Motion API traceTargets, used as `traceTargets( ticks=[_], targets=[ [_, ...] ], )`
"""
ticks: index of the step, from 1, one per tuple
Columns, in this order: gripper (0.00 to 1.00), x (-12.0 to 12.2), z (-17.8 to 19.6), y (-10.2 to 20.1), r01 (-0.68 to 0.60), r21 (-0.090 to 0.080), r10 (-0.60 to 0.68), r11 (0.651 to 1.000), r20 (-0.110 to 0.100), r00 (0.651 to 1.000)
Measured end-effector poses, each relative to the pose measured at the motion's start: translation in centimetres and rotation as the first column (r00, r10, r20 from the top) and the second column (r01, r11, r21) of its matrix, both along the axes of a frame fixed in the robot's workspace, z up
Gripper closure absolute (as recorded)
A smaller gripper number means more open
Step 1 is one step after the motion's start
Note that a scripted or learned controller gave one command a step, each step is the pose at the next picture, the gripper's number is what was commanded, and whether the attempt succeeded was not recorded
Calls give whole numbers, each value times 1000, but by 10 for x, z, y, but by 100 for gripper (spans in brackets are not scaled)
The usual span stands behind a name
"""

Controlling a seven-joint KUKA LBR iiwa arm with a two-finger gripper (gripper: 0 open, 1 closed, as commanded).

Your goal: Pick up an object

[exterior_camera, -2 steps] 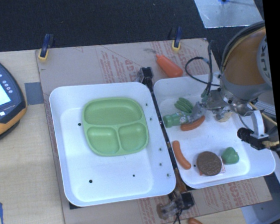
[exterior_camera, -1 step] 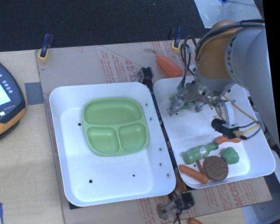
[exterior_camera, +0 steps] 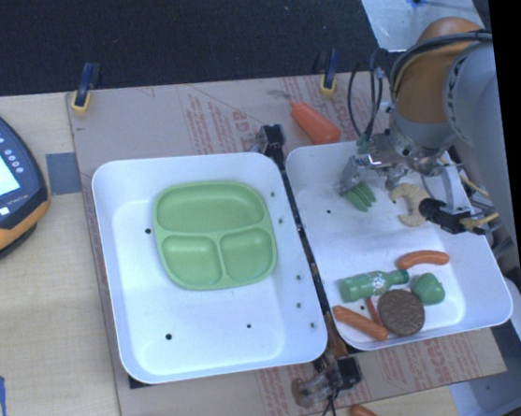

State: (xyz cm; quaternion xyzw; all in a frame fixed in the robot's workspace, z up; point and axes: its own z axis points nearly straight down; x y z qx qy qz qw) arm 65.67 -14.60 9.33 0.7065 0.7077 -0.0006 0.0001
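A: Camera view, starting at the near rim of the right bin [exterior_camera: 501, 322]: a cluster lies there, a brown round patty [exterior_camera: 401, 312] with an orange carrot [exterior_camera: 359, 323] just to its left, a green bottle [exterior_camera: 372, 284] lying on its side just behind, a green pepper-like piece [exterior_camera: 429, 288] to the patty's right, and a sausage [exterior_camera: 422, 259] behind that.

B: And the claw?

A: Well behind the patty, near the far rim. The gripper [exterior_camera: 359, 184] hangs over a small green vegetable [exterior_camera: 361, 197], which sits directly beneath and slightly nearer than the fingertips. Its long axis runs roughly near-to-far, slanting a little left.

B: Is it pinching that piece?

A: I judge not. The fingers look spread apart, and the green piece appears to lie on the bin floor rather than between them.

B: Room to work?

A: Bare white floor lies between the patty cluster and the green vegetable, and left toward the bin's wall. To the right, a pale curved piece [exterior_camera: 412, 204] sits near. Beyond the far rim an orange carrot-like toy [exterior_camera: 314, 122] lies on the cardboard, out of the way.
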Motion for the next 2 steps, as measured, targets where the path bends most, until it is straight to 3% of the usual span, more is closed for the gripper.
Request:
traceTargets(
  ticks=[1, 2],
  targets=[
    [100, 0, 11, 0, -3, 0, 3, 1000, -2, 1000],
    [100, 0, 100, 71, -3, 2, 3, 1000, 0, 1000]
  ],
)
